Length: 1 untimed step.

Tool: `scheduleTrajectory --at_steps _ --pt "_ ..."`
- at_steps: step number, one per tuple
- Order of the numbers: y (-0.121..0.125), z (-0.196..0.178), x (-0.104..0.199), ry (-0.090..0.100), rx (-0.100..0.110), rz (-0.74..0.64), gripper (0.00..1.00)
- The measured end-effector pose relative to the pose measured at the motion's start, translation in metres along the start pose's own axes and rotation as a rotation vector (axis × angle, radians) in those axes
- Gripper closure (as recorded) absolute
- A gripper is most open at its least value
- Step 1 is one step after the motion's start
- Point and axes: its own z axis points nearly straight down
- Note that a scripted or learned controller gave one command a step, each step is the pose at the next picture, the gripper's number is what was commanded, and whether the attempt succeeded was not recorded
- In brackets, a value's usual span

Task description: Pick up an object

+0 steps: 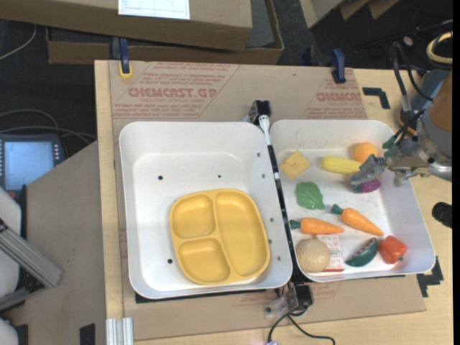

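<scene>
A: Your claw (368,172) is low in the right bin (413,221), at its upper right part, right over a small purple thing (371,185), maybe a toy eggplant. I cannot tell how it is set or whether it has hold of anything; the grey metal blurs into the purple piece from this angle.

B: So how far along would you say you are?

A: By my reading, you are at the grasp itself. Nothing looks lifted clear of the bin, so the pickup is not yet done. What is left is a sure hold and the lift.

B: What else sits in that bin?

A: Plenty. An orange (364,152) near the top, just beside a yellow corn cob (340,165). A pale yellow block (295,164) near the left wall, a green leaf (310,195) below it. Two carrots, one (320,226) lying flat near the left wall and another (359,221) slanting in the middle. Along the bottom, a beige round (313,254) that looks like a bun, a watermelon slice (361,253) and a red pepper (392,249).

B: And the other bin?

A: The left bin (144,164) holds a yellow divided plate (218,234), three compartments, with nothing in them. Both bins rest on the brown counter (180,92).
</scene>
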Motion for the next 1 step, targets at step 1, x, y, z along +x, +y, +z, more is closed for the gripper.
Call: scheduleTrajectory --at_steps 1 --pt "0.1177 0.0985 -0.0019 -0.001 -0.003 -0.005 0.0"
